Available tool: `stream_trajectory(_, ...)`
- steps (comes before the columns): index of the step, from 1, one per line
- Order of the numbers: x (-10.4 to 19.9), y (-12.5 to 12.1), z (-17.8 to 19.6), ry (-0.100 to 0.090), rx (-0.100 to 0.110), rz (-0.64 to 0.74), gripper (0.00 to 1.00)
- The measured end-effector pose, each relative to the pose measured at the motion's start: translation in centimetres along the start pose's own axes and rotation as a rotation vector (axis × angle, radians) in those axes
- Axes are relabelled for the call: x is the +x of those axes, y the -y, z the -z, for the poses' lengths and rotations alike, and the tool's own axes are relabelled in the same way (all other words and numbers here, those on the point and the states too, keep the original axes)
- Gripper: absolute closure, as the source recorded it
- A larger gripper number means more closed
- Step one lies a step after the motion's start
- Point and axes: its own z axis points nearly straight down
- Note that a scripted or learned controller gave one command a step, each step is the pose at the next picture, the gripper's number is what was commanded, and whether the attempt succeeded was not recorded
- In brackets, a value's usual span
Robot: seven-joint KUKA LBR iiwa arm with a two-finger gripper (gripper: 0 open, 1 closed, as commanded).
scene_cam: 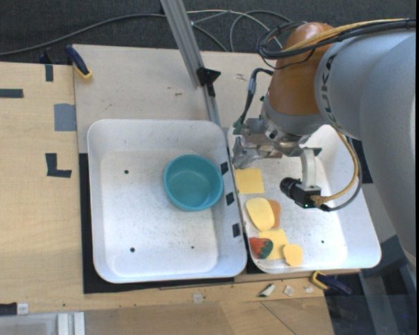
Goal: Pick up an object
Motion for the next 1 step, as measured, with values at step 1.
stream_trajectory(1,5.57,1.8,1.38,0.0,0.0,0.001,1.0)
